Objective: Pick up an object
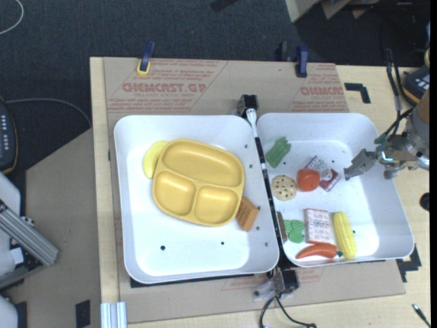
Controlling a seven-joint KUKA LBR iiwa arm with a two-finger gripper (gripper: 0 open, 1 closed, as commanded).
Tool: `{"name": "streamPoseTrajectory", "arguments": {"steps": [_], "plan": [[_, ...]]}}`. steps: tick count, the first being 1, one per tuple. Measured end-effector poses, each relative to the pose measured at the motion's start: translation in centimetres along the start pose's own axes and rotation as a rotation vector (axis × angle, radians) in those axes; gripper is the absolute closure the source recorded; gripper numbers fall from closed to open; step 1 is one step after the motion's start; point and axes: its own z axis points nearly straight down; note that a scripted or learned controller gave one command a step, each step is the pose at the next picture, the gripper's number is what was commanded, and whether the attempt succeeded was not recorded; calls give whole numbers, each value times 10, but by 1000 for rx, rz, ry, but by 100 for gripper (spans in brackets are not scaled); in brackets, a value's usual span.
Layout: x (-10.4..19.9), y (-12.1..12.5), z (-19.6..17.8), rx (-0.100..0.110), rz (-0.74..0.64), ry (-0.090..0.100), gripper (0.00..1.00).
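I see the tool (365, 162) hanging over the right bin (382, 203) near its right side, above bare floor; I cannot tell its state. Just to its left lie a red tomato (308, 179) and a cookie (283, 187). Along the near edge sit a corn cob (344, 234) and a red sausage (316, 251). The left bin (136, 244) carries a yellow divided tray (196, 182).

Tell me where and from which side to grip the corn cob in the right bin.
Grip the corn cob across its middle, coming straight down from above, fingers closing on its long sides. It lies flat, lengthwise near the bin's front corner, with a red-and-white packet close on its left, so keep the fingers narrow.
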Motion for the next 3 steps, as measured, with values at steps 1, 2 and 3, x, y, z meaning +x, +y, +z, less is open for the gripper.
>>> {"name": "streamPoseTrajectory", "arguments": {"steps": [1,2,3], "plan": [[-8,-1,59,1,1,0,0],[-12,-11,109,1,0,1,0],[-11,-11,129,-2,-1,0,0]]}}
